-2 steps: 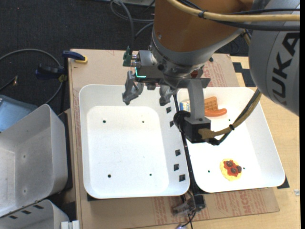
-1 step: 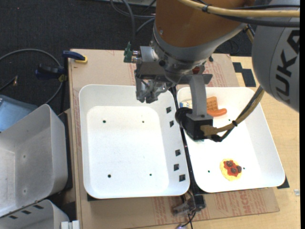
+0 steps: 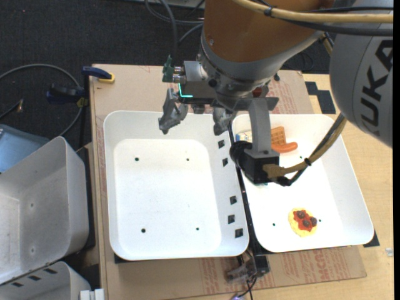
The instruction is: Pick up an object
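Dark carpet lies behind a bench point(image 3: 128, 89) topped with brown cardboard, and two shallow white bins sit on it side by side. Four small dark dots mark the floor of the left bin point(image 3: 164, 192), and a row of small black squares point(image 3: 232, 200) runs down its right rim, where it meets the other bin.

The right bin point(image 3: 334, 167) holds both loose things. An orange toy point(image 3: 284, 144) lies near the far end, partly hidden behind the robot's hardware, so its shape is hard to read. A yellow disc point(image 3: 302, 222) with a red and dark blob on top lies flat near the bin's near edge, well apart from the toy.

The arm point(image 3: 262, 24), broad and orange-brown up close, reaches in from the right and fills the upper part of the view. Its gripper point(image 3: 194, 122) hangs over the far rim of the left bin with the two fingers spread wide and nothing between them. It is apart from the orange toy and well apart from the yellow disc.

A blue clamp point(image 3: 100, 75) with a yellow tip grips the bench's far left corner. A pale grey tub point(image 3: 37, 199) stands off the bench to the left.
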